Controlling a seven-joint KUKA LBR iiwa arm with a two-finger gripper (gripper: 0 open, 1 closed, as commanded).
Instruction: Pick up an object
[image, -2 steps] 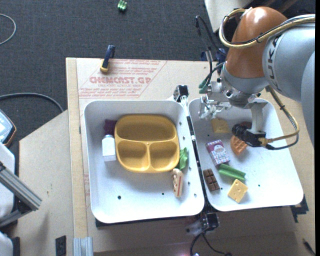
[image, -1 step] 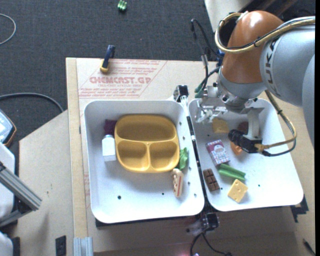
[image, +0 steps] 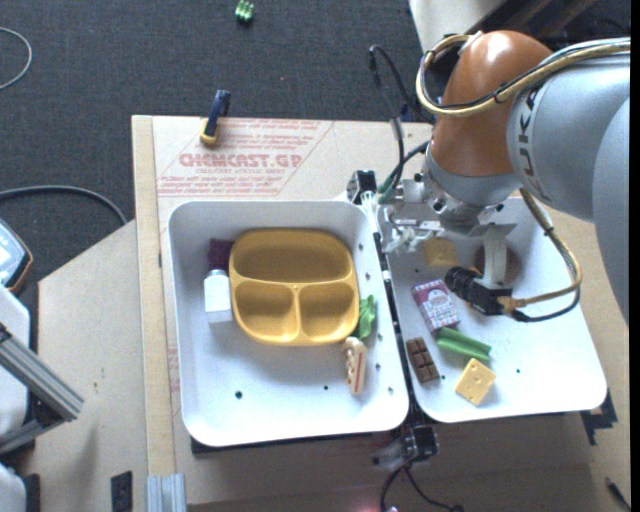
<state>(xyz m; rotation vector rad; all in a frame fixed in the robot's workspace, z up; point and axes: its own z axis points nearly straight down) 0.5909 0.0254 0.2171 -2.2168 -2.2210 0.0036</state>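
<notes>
Two bins, one arm low over the right one

Two white bins sit side by side on the table (image: 150, 300), which is covered by a brown board with red print. The left bin (image: 195, 400) holds a yellow tray (image: 295, 285) with three compartments, a small white bottle (image: 217, 295) touching its left edge, a dark purple item (image: 220, 250) above the bottle, a green piece (image: 367, 316) at the tray's right edge and a hot dog (image: 354, 364) just below it.

The right bin (image: 560, 385) holds the loose small things, probably so the arm, which enters from the right, can reach them: a pink box (image: 436, 304), a chocolate bar (image: 422, 359), a green stick (image: 463, 346) and a cheese wedge (image: 475, 381). A brown round item (image: 492, 262) lies partly under the arm.

The hand (image: 408, 228) is at the top left corner of the right bin, close to the wall between the bins. Cables and the wrist cover it, so I cannot tell how it is set, and I see nothing held. In my judgement, no object is picked yet.

The floor around is dark carpet (image: 80, 100) with cables, and a yellow and blue tool (image: 214, 118) lies at the board's top edge.
</notes>
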